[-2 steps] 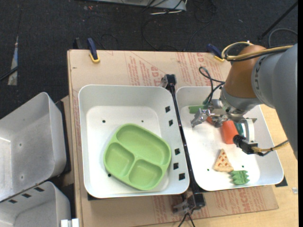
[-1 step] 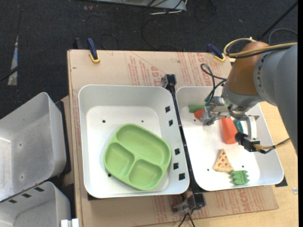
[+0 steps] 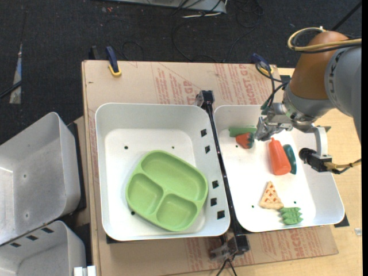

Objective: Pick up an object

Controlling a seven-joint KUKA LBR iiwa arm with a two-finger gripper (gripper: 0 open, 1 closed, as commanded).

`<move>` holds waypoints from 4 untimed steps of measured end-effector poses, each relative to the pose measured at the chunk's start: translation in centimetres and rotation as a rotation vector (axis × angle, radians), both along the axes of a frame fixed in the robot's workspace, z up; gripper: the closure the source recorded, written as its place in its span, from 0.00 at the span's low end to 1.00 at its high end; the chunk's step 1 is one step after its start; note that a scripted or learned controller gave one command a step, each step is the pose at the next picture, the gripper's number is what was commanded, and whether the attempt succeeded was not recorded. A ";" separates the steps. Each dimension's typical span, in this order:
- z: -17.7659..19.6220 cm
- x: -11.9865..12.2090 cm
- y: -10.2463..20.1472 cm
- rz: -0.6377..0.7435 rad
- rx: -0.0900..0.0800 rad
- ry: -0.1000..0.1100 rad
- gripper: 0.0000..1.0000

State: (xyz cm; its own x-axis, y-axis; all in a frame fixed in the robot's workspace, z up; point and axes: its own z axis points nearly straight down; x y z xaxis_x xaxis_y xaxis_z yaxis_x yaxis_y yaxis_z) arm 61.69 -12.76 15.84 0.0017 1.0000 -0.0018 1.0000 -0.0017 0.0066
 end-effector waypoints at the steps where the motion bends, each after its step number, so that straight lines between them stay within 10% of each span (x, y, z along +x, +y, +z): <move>1: 5.4 1.1 0.6 0.005 0.001 -0.001 1.00; 2: 11.9 1.5 0.5 0.005 0.000 -0.001 1.00; 4: 11.2 -0.5 10.0 0.009 0.003 0.008 1.00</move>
